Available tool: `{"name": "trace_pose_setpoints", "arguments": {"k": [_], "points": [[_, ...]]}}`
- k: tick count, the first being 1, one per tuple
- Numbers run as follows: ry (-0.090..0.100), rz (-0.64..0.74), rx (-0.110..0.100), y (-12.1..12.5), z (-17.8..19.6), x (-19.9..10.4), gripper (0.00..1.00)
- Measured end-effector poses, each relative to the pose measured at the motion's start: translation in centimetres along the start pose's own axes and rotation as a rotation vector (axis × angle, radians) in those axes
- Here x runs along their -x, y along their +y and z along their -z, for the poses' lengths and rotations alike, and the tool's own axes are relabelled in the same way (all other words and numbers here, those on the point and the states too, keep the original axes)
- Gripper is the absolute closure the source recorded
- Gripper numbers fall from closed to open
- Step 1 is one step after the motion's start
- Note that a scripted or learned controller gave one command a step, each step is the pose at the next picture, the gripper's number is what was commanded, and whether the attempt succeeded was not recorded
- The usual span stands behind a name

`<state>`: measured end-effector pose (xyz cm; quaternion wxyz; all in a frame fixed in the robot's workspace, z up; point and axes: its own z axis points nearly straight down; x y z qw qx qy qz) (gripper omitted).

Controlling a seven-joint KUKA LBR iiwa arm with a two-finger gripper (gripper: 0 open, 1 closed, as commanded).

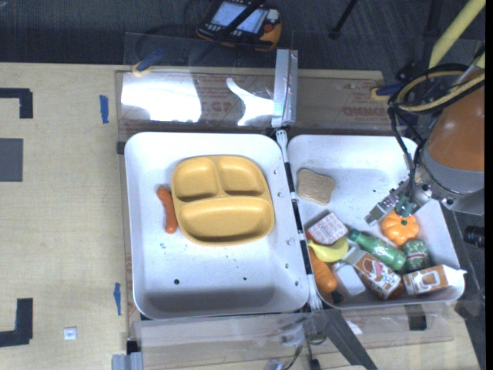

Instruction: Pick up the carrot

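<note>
Because the carrot (324,274) looks light, rigid and smooth, it is best grasped across its thick middle. It lies well left of and below the gripper (393,205), beside the banana (329,250). The gripper's opening cannot be determined.

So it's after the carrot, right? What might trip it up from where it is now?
1. The carrot lies against the right bin's left wall, partly under a banana, so the fingers may have little room.
2. The end effector hovers over an orange pumpkin-like toy, far from the carrot, and might grab that instead.
3. A similar orange-red sausage in the left bin could be mistaken for it.
</note>
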<state>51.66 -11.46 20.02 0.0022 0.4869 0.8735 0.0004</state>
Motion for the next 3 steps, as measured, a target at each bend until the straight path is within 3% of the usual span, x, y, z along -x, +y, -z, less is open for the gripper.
{"name": "trace_pose_setpoints", "arguments": {"k": [1, 2, 3], "points": [[0.006, -0.164, -0.005, -0.3, 0.2, -6.5, 1.00], [0.000, -0.376, -0.002, -3.4, 4.2, -1.4, 1.00], [0.000, -0.375, -0.002, -3.4, 4.2, -1.4, 0.00]]}}
